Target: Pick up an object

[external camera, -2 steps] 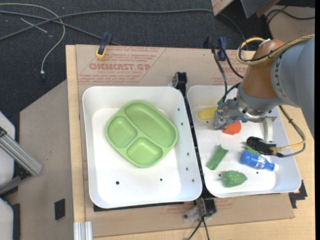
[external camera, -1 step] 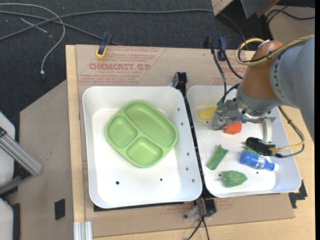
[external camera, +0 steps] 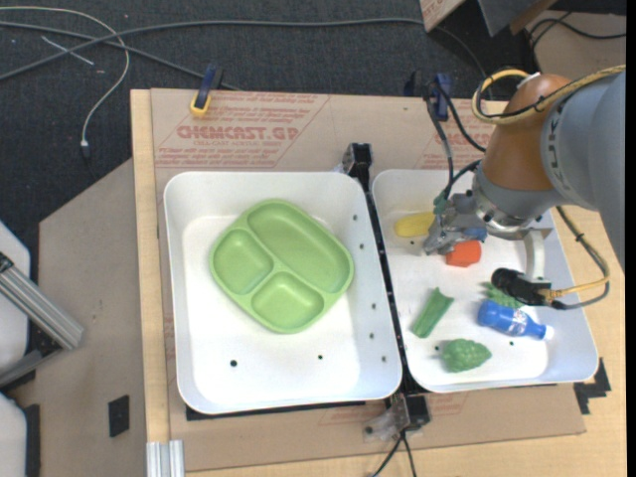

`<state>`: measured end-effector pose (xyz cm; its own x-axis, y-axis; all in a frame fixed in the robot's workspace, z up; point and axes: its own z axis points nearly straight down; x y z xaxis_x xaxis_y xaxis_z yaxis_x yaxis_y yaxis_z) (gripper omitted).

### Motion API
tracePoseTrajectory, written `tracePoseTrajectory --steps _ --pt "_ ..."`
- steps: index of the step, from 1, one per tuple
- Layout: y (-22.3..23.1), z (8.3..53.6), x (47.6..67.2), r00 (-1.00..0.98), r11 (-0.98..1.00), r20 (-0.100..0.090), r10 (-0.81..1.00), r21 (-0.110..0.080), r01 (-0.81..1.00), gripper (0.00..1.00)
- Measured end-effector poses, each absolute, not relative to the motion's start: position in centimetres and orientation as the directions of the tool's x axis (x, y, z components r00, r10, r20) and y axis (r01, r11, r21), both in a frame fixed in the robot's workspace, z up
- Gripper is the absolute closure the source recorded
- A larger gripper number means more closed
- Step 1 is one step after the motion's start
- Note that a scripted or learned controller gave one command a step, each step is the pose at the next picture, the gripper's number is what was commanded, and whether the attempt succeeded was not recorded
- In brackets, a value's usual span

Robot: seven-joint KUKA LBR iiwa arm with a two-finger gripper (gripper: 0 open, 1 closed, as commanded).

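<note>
My gripper [external camera: 444,237] hangs low over the upper middle of the right bin [external camera: 566,366], reaching in from the right. A yellow object [external camera: 411,227] lies just to its left, partly under it. An orange-red object [external camera: 463,254] sits right below the gripper's tip, touching or nearly touching it. A green pickle-shaped piece [external camera: 432,312] lies in the bin's middle. Beside the front wall rests a green broccoli-like lump [external camera: 464,354]. A blue bottle with a white cap [external camera: 511,320] and a dark green item [external camera: 515,288] lie to the right.
The left bin [external camera: 199,366] holds a light green divided plate [external camera: 281,264]. A black clamp [external camera: 357,157] sits at the top of the ridge between the bins. Cables run from the arm over the right bin's right side.
</note>
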<state>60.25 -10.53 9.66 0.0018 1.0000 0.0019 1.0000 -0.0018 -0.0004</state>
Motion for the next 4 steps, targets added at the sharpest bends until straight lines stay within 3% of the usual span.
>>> tracePoseTrajectory --steps 2,3,4 --pt "-11.0 22.4 60.9 -0.001 0.001 -0.002 1.0 0.008 1.0 1.0" --pt "-11.0 24.0 61.0 -0.001 0.001 -0.001 1.0 0.004 1.0 1.0" --pt "-4.6 24.3 61.1 -0.007 0.007 0.003 1.0 0.0 1.0 1.0"
